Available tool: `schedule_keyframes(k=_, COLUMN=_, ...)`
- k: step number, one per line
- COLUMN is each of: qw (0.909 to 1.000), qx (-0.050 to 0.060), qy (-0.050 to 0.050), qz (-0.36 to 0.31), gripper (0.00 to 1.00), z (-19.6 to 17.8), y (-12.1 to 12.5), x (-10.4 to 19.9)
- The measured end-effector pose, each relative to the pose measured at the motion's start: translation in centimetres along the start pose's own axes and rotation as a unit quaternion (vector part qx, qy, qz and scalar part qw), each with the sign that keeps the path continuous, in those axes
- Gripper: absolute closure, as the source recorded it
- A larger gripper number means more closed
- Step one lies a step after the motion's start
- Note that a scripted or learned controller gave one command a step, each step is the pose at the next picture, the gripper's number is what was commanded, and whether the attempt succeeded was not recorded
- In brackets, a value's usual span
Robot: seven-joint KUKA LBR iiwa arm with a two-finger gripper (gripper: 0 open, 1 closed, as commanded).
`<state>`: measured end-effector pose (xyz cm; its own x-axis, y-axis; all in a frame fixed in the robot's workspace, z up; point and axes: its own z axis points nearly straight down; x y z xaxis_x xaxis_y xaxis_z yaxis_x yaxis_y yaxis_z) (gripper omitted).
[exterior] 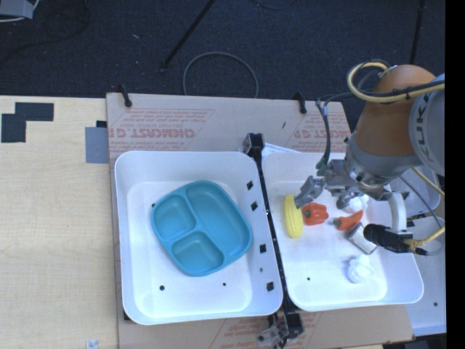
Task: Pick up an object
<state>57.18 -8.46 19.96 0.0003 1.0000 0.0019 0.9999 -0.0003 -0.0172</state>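
Taking the black divider [263, 217] between the two bins as the landmark, the left bin [138, 297] lies to its left and holds a teal three-compartment plate [200, 226], set flat and well apart from the divider, probably parked there out of the way of the picking side. To the right of the divider sits the right bin [320, 297], where the loose items are gathered, which is presumably why the arm reaches in over this side. Just right of the divider lies a yellow corn cob toy [292, 217], elongated and ridged, lying on its side. Touching or just beside it, further from the divider, is a red pepper-like toy [315, 214] with a small green top. The gripper [330, 187] hangs over these two, its metal fingers spread apart with nothing visibly between them; its placement suggests the corn or the pepper is the likely target, though which one cannot be told. Further right lie an orange carrot-like piece [350, 219], partly under the arm's hardware, and a small white crumpled object [357, 270] nearer the bin's front edge. The grey arm with its orange band [392, 115] stands furthest from the divider.
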Motion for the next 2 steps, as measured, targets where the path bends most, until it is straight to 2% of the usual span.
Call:
schedule_keyframes(k=1, qw=1.0, qx=-0.007, qy=0.0, qz=-0.001, gripper=0.0, z=-0.8, y=0.3, x=0.0)
schedule_keyframes(k=2, qw=1.0, qx=-0.005, qy=0.0, qz=0.0, gripper=0.0, z=3.6, y=0.5, x=-0.2)
